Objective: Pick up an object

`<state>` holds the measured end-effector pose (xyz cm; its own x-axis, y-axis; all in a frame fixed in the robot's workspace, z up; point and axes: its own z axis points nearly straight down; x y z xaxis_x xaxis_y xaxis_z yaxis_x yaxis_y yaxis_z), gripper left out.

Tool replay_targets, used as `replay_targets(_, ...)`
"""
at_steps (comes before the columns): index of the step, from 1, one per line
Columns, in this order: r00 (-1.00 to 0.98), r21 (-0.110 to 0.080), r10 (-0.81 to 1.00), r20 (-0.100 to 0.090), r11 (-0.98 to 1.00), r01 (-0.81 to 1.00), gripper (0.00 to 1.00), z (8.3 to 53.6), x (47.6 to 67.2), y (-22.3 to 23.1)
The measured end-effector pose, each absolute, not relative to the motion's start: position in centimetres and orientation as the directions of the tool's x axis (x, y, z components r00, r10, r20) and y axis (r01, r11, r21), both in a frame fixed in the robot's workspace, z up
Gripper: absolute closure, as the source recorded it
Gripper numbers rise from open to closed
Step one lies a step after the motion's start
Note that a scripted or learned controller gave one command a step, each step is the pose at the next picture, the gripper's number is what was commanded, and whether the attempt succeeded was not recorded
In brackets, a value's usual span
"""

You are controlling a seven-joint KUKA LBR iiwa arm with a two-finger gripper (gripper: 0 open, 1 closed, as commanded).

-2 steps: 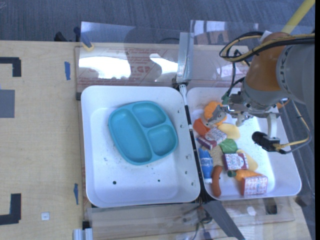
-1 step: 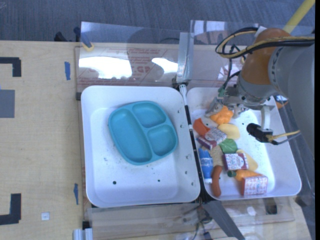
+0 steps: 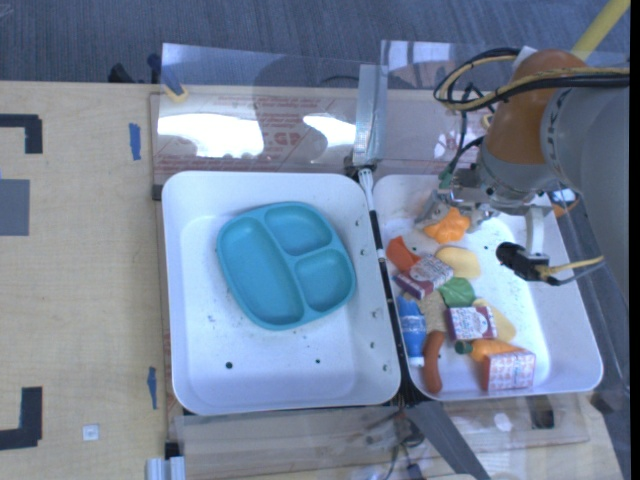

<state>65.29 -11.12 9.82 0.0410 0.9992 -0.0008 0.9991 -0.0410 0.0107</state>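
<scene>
The grey arm (image 3: 590,158) reaches in from the right, its orange band (image 3: 525,108) tilted over the far end of the right bin (image 3: 570,358), with cables looping above the wrist. The end effector (image 3: 452,206) points down into that bin's far left corner, directly over an orange toy (image 3: 447,227); whether it is spread or closed cannot be told from this angle, and nothing can be seen clamped in it. The orange toy lies just under the tip, its long axis running roughly left to right, touching a pale yellow piece (image 3: 459,260) on its near side. Beside these sit a red-orange piece (image 3: 401,251), a green block (image 3: 457,292), a small red and white carton (image 3: 469,323), a blue tube (image 3: 411,326) lying lengthwise along the bin's left wall, a sausage-shaped piece (image 3: 432,359) and a larger red and white box (image 3: 508,369) near the front. The left bin (image 3: 190,368) holds a blue divided plate (image 3: 287,263), set at a slant on the worktop (image 3: 75,268).
</scene>
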Motion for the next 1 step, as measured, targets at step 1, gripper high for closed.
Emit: replay_targets(1,-0.021,0.011,1.0,0.002,0.021,1.0,1.0,19.06,66.95,-3.71)
